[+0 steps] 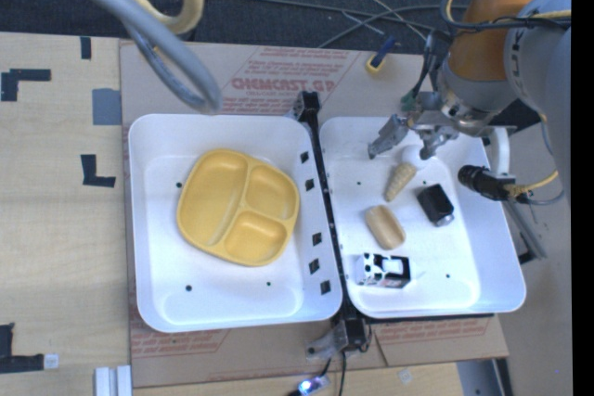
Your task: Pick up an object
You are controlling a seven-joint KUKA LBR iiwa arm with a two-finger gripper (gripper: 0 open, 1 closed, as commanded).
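Plate (239, 206) in left bin (148, 199) — roll (384, 226) in right bin (492, 274)

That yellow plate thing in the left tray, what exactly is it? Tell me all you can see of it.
The yellow plate is a divided dish, seemingly moulded plastic, with rounded corners and three compartments: one long one on its left and two smaller ones on its right. It looks clean, with nothing in its compartments. It lies flat, right way up and turned at a slant, near the middle of the left bin, resting on the bin floor. Nothing else touches it.
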